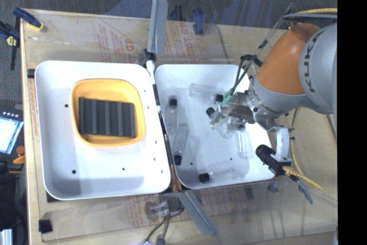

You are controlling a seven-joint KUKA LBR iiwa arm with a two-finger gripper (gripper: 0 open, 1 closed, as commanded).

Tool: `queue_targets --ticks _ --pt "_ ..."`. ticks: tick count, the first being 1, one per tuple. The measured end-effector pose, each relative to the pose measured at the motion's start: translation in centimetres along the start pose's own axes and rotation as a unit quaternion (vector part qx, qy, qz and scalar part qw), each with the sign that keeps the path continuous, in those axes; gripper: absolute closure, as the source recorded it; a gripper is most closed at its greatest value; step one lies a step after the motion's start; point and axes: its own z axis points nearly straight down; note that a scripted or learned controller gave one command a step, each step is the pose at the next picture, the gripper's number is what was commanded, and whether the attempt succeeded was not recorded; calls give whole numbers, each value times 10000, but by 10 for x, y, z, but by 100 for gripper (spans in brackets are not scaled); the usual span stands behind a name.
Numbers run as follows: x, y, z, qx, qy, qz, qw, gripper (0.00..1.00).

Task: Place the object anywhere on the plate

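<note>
A yellow plate [107, 87] with a dark ridged middle lies in the left bin [54, 169]. Several clear plastic objects with black caps lie in the right bin [195, 74]: one [176, 126] near its left wall, one [225, 169] near its front edge, one [200, 90] toward the back. My gripper [221, 116] hangs low over the middle of the right bin, right beside a clear piece [242, 143]. Whether anything sits in the gripper is hidden by glare and the transparent plastic.
The grey arm with its orange band [284, 69] covers the right bin's right side. A metal divider [156, 26] runs between the bins at the back. A blue clamp [27, 17] sits at the bench's back left corner, and a small screen [8, 132] at the left edge.
</note>
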Motion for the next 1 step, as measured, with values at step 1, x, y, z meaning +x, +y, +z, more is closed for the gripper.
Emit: queue_targets --ticks 1 --pt "71 35 -6 3 1 -704 9975 100"
